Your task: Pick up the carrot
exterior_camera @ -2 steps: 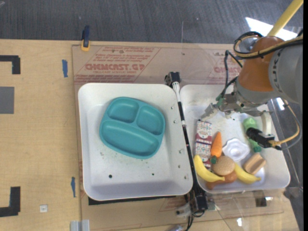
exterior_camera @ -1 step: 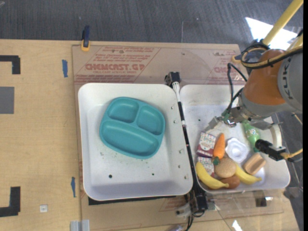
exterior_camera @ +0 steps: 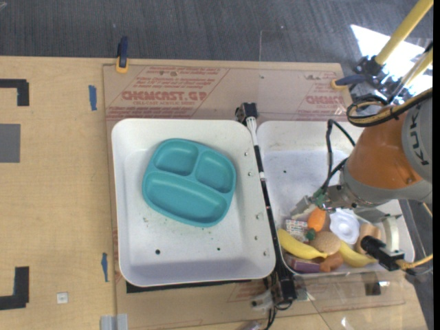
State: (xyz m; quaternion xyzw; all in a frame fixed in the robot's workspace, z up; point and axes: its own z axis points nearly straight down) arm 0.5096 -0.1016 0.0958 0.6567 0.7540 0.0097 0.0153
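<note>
In the camera view, two white bins were seen side by side on the bench. In the left bin (exterior_camera: 130, 253) one teal divided plate (exterior_camera: 189, 181) was laid, and nothing else was placed there.

In the right bin (exterior_camera: 289, 163) a small heap of items was gathered at the near right corner. The carrot (exterior_camera: 316, 219) was found in this heap, as one small orange piece with a bit of green at its upper left end. Its long axis seemed to run from upper left to lower right, though the piece was short and this was judged only roughly. One carrot was counted. Just below it a yellow banana (exterior_camera: 302, 247) was lying, and a second yellow banana-like piece (exterior_camera: 354, 256) was seen further right. One round brown item (exterior_camera: 330, 242), one white item (exterior_camera: 344, 224) and one small printed packet (exterior_camera: 297, 226) were touching or nearly touching the carrot.

The arm reached in from the right, and the gripper (exterior_camera: 328, 199) was placed just above and slightly right of the carrot, very near to it. How its closing parts stood could not be told, because they were hidden by the wrist. The carrot was not seen to be held. It was judged that a short lowering toward the lower left was needed.
</note>
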